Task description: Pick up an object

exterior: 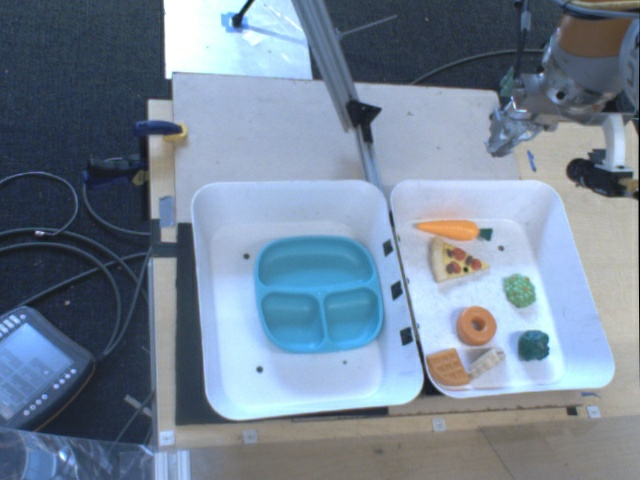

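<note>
Hanging above the bench at about two o'clock from the middle of the scene, the gripper (503,136) sits beyond the far rim of the right bin (570,230), with nothing between its fingers; whether those fingers are apart or together I cannot tell from here. The orange band (598,20) of the arm shows just above it.

Inside the right bin lie the toy foods. A toy carrot (450,229) rests at the far end, near twelve o'clock within the bin, its long axis running roughly nine to three, the narrow orange tip toward nine and the green stem end toward three. Just nearer than it, a pizza slice (456,261) lies flat, its point aimed toward about four o'clock and its crust along the nine o'clock side. A pale green bumpy piece (519,290) sits at three o'clock within the bin. An orange doughnut (476,325) lies near the bin's middle, and a dark green broccoli piece (533,345) is at about four o'clock. At seven o'clock an orange waffle-like piece (447,367) touches a pale cracker-like stick (487,360).

The left bin (225,218) holds a blue divided plate (319,293) with three compartments.
</note>
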`<state>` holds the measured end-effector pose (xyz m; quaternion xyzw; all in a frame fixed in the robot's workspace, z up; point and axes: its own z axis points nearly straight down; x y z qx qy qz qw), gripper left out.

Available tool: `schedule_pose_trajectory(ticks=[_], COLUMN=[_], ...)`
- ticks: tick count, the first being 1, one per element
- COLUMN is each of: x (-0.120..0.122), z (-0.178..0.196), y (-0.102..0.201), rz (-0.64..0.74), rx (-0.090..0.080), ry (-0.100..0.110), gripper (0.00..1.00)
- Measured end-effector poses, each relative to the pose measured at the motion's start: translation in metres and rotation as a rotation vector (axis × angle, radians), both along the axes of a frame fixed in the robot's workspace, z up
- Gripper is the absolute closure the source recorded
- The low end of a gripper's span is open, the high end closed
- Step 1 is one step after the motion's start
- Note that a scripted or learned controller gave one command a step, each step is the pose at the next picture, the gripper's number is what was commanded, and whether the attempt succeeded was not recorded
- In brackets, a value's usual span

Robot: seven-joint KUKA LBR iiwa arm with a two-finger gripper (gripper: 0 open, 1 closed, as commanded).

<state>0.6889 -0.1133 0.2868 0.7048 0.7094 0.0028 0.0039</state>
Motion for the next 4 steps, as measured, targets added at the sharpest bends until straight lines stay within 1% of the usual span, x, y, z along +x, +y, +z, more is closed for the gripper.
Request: schedule_pose_trajectory(ticks=[1,3,4], x=[-0.018,-0.079,-0.112], z=[0.002,-0.033,-0.04], y=[0.045,0.141,0.182], rz=[0.003,0.004,0.003], rx=[0.003,0.004,0.003], ry=[0.008,0.012,0.012], gripper=[1.0,1.0,1.0])
